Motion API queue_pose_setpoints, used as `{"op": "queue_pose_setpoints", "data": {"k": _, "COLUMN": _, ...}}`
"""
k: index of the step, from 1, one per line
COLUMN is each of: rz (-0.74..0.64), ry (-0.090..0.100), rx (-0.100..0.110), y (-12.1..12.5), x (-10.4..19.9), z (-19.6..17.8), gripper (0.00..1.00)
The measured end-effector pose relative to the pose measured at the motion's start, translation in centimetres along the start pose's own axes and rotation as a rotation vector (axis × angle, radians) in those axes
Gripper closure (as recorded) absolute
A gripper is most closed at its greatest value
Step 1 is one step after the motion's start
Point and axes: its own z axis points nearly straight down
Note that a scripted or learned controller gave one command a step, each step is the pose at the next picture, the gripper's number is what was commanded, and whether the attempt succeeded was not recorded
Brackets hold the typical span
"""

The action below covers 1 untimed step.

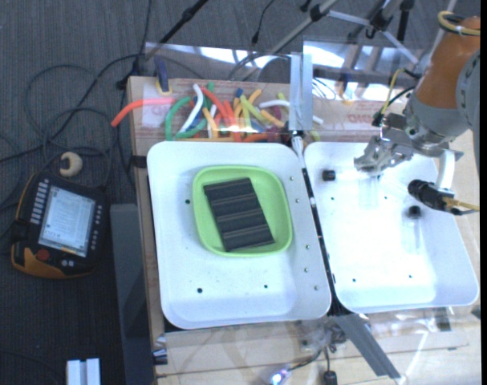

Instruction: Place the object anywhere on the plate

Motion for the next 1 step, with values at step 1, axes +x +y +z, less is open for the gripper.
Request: {"op": "queue_pose_setpoints", "data": {"k": 1, "rz": 0.000, "ry": 0.000, "rx": 0.000, "y": 0.01, "x": 0.01, "z": -0.01, "gripper": 0.00}}
